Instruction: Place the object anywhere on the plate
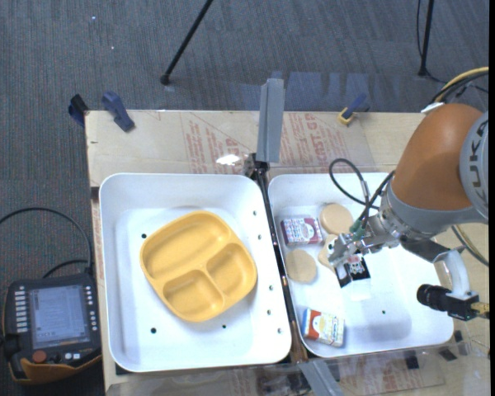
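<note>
Grey carpet surrounds our plywood bench (190,139), which carries two white bins. We note the left bin (115,221) holds the yellow three-compartment plate (198,264), nothing on it yet. In the right bin (396,320) lie tan round pieces (337,217), a pink packet (301,230) and a small carton (323,327). The gripper (348,258) hovers low beside the rounds; open or clenched, we cannot tell (glare, clutter). We judge picking comes first: centre on one item, clear of its neighbours.

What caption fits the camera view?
Gripper over right bin among small food items; yellow plate in left bin.
</note>
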`<act>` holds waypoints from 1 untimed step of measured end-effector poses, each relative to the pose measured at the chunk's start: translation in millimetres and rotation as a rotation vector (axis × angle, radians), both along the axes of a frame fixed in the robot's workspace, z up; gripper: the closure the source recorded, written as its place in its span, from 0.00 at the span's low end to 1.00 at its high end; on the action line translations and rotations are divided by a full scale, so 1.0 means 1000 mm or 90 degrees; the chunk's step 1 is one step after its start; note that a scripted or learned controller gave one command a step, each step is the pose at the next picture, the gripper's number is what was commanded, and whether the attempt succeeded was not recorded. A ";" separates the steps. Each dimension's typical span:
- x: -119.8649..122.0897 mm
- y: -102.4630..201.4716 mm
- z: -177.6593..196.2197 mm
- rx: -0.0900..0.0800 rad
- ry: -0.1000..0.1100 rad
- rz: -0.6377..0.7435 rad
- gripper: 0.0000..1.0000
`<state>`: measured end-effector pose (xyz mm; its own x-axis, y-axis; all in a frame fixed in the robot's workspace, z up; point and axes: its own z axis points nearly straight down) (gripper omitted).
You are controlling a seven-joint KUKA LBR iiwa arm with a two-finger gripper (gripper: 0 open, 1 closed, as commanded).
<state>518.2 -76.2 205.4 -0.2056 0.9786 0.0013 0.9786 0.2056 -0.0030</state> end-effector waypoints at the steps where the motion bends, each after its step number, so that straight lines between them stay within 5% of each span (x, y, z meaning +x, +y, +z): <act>1: 0.036 0.055 -0.020 0.000 0.001 0.011 1.00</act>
